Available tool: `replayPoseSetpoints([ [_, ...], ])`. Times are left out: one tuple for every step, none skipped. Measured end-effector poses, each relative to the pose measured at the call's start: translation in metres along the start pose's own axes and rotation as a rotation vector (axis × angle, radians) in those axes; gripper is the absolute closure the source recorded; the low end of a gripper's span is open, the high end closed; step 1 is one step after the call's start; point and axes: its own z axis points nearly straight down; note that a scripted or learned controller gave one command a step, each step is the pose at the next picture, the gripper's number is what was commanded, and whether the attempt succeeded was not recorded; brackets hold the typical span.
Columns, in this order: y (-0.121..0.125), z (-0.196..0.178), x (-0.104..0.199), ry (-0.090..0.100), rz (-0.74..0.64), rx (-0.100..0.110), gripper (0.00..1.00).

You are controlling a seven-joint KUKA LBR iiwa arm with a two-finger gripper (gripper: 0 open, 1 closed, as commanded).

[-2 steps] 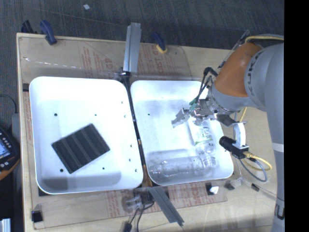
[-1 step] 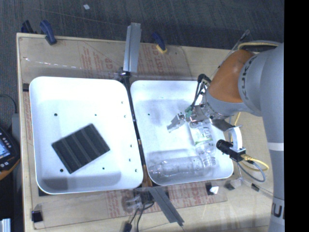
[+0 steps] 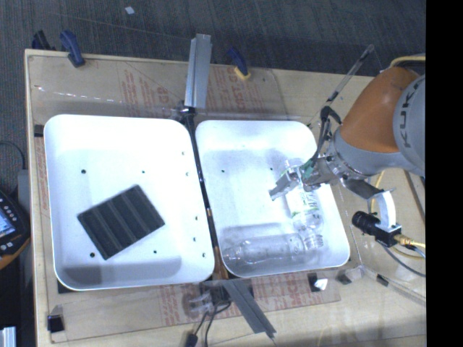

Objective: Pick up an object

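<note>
The left bin [image 3: 72,132] holds 1 dark ridged pad [image 3: 121,220]. The right bin [image 3: 239,132] holds 2 clear bottles: 1 [image 3: 271,249] lying along the front wall, 1 [image 3: 307,212] under the gripper [image 3: 289,183]. Its fingers are too blurry to tell if apart.

The upper left of the right bin [image 3: 239,132] is left open for passage, while its lower right is crowded by two clear bottles [image 3: 271,248] and the gripper [image 3: 293,181], and the left bin [image 3: 108,132] is obstructed by a dark ribbed slab [image 3: 121,220] alone
</note>
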Motion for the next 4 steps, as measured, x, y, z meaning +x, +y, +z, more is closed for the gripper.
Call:
replayPoseSetpoints([
  [0.039,-0.062,0.012,0.0,0.015,0.001,0.0],
  [0.081,0.036,-0.012,0.002,-0.055,0.004,0.0],
  [0.014,0.08,-0.002,0.002,0.004,0.003,0.0],
  [0.026,0.101,-0.003,0.004,-0.012,0.003,0.0],
])
